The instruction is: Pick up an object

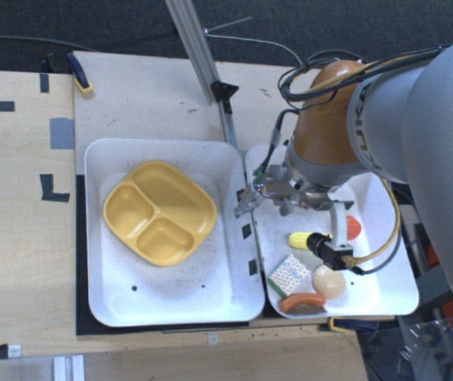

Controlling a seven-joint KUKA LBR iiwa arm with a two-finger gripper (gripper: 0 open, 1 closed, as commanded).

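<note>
The grey arm with its orange band [329, 125] reaches in from the right and hangs over the right bin [385, 292]. Its gripper [248, 200] sits low at that bin's left wall, by the ridge between the two bins. Nothing is visibly held. In the right bin's front half lie a yellow item [300, 239], a white and green checked packet [289, 274], a beige rounded object [330, 282] and an orange-red curved piece [301, 301]. An orange object [354, 227] peeks out beside the arm's cable. The arm hides the back of the right bin.
A yellow divided plate [159, 211] lies in the left bin [107, 292]. A metal rail [198, 46] slants down from the top to the bins' back edge. Cables [369, 252] loop off the wrist over the right bin.
</note>
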